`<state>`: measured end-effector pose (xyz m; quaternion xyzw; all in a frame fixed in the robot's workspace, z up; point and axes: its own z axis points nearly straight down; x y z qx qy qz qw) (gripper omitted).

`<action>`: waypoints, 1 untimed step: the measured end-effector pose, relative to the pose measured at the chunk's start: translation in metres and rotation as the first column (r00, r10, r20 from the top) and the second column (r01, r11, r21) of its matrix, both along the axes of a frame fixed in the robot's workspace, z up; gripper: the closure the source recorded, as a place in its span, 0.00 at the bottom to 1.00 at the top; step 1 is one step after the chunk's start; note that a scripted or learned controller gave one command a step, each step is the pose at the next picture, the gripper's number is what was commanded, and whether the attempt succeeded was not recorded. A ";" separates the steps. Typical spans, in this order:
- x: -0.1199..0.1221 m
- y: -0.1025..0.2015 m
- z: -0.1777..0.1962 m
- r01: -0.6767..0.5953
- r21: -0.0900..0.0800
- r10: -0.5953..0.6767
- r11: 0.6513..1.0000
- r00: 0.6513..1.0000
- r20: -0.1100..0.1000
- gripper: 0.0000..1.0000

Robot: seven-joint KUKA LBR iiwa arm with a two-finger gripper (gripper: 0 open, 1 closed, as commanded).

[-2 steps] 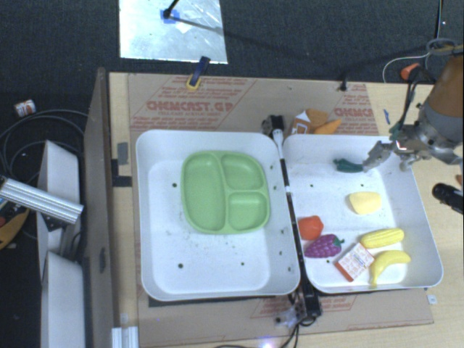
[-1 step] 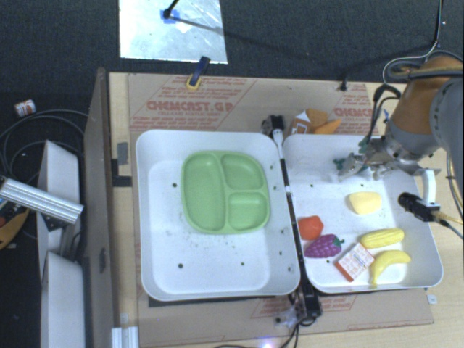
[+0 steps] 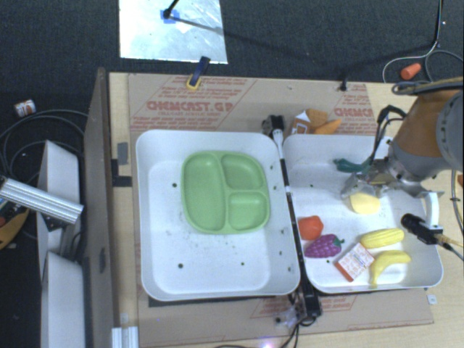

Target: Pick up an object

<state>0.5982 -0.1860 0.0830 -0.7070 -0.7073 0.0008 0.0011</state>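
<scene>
End effector (image 3: 360, 189): low in the right bin, at the end of the grey arm with the orange band that enters from the right; its metal tip sits just above and left of the pale yellow object. Whether it is open or closed cannot be told, and nothing can be seen gripped in it.
Pale yellow object (image 3: 365, 204): a rounded, lemon-like piece on the floor of the right bin, touching or just beneath the end effector's tip.
Teal object (image 3: 349, 164): lies in the right bin toward its far side, just beside the arm's wrist.
Right bin (image 3: 319, 158): shallow and white; the remaining objects are grouped along its near side.
Red object (image 3: 310, 227): rounded, near the bin's left wall.
Purple grapes (image 3: 323, 246): just below the red object, close to it.
Red-and-white packet (image 3: 354, 262): tilted, between the grapes and the bananas.
Yellow corn-like piece (image 3: 382, 238): lies across the bin, just above the banana.
Banana (image 3: 386, 264): curved, near the front right corner.
Left bin (image 3: 156, 216): white, holding a green divided plate (image 3: 224, 192) with three compartments, set toward the far side.
Bench (image 3: 217, 100): covered with printed cardboard beyond the bins.
Orange item (image 3: 322, 124): on the cardboard just behind the right bin.
</scene>
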 end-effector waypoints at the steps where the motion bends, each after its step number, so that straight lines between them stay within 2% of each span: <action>1: 0.058 0.035 0.012 -0.009 -0.001 0.009 1.000 1.000 0.009 0.00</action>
